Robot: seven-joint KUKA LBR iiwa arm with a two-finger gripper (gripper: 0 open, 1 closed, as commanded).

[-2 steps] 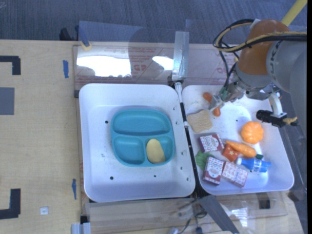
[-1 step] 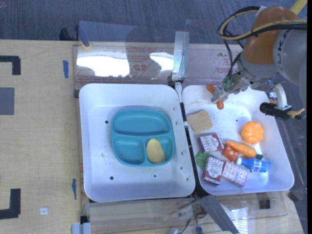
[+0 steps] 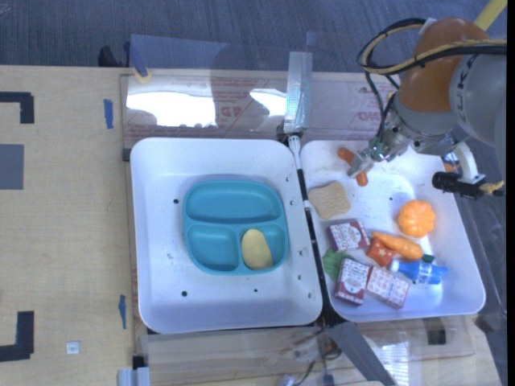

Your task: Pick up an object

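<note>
One fixed camera looked down at a slant on the counter (image 3: 56, 215), taking in both bins (image 3: 153, 167).

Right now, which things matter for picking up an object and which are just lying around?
In play:
gripper
small orange piece by the gripper
right bin

Lying about:
pumpkin
carrot
bread slice
blue bottle
teal tray
yellow potato

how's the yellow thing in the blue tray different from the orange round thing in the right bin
The yellow potato-like piece is pale yellow and oval; the orange pumpkin-like piece is bright orange and rounder. The yellow one lies alone in the lower right compartment of the blue tray in the left bin; the orange one sits straight on the right bin's floor, close to other items. Both look like toy food of similar size.
</note>
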